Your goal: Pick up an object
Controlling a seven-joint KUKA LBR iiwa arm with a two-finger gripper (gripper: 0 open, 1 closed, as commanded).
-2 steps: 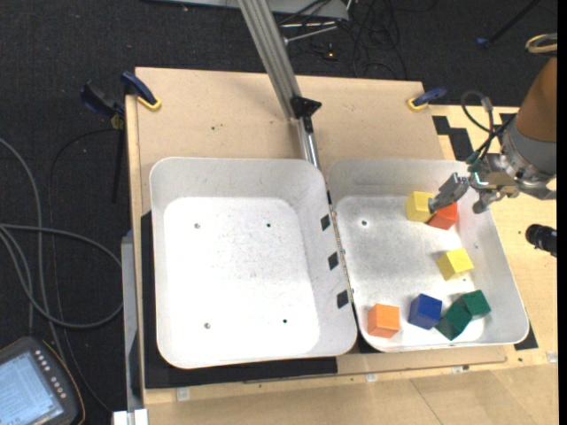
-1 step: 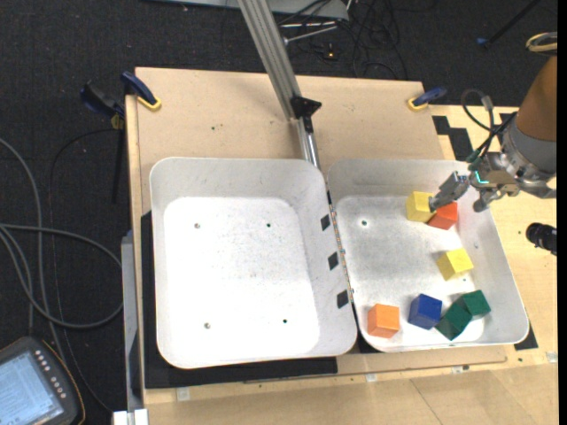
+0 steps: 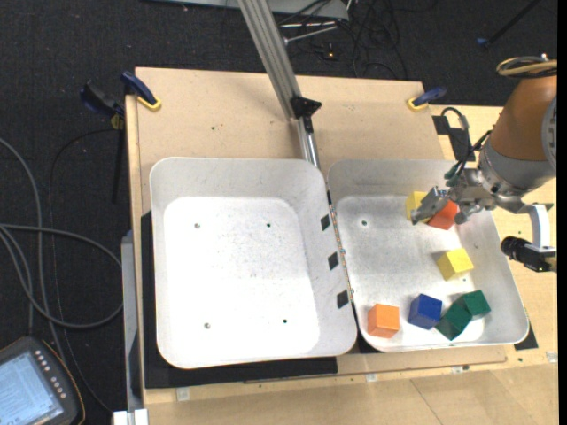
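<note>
My gripper (image 3: pixel 436 209) hangs over the upper part of the right bin (image 3: pixel 381 237), reaching in from the right. A red-orange block (image 3: pixel 444 216) sits between its fingers, and the gripper is shut on it. Just left of the fingers, a yellow block (image 3: pixel 414 204) is partly hidden behind them. Lower in the same bin lie another yellow block (image 3: pixel 456 262), an orange block (image 3: pixel 383 319), a blue block (image 3: pixel 425 310) and two green blocks (image 3: pixel 476 303) (image 3: pixel 454 322).
The left bin (image 3: pixel 177 184) stands beside the right one, with black clips along their shared edge. A metal pole (image 3: pixel 270 47) slants down to the bench's back middle. Clamps sit at the bench's back corners.
</note>
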